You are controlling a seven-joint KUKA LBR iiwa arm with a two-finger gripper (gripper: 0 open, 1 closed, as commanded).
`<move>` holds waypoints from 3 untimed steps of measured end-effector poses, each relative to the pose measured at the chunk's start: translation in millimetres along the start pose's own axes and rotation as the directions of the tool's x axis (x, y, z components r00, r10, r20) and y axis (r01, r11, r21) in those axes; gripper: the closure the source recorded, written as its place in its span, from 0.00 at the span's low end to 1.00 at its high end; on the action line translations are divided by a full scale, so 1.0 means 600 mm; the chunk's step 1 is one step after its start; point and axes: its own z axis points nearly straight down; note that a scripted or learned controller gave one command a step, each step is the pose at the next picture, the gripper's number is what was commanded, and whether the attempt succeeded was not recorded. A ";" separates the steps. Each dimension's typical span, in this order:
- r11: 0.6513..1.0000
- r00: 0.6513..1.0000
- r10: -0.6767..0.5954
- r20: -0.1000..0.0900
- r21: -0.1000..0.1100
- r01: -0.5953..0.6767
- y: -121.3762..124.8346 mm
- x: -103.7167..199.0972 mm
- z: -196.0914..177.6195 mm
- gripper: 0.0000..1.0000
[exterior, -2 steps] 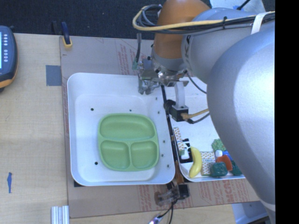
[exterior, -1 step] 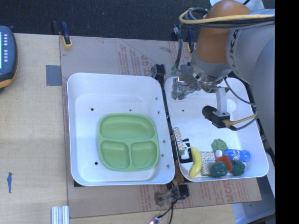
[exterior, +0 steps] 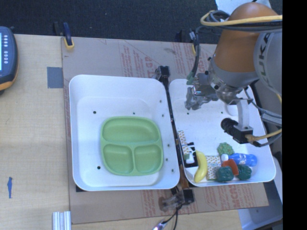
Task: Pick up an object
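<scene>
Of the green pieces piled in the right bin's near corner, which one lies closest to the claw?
The light green leafy piece at the pile's top, above the blue bottle. The two darker green ones lie farther from the claw.

- A pale wood-grain bench fills the left and near side.
- A brown cardboard sheet with faint red print lies on it.
- Dark carpet-like floor runs along the far edge.
- A grey tape patch sits at the cardboard's left edge.
- Lighting is even, shadows soft.
</scene>
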 end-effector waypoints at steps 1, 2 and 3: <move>1.000 1.000 -0.008 0.002 -0.001 0.008 0.040 0.086 0.083 1.00; 1.000 1.000 -0.001 0.003 0.003 0.001 -0.053 -0.004 0.085 1.00; 1.000 1.000 -0.007 0.002 -0.012 0.007 0.129 0.040 0.111 1.00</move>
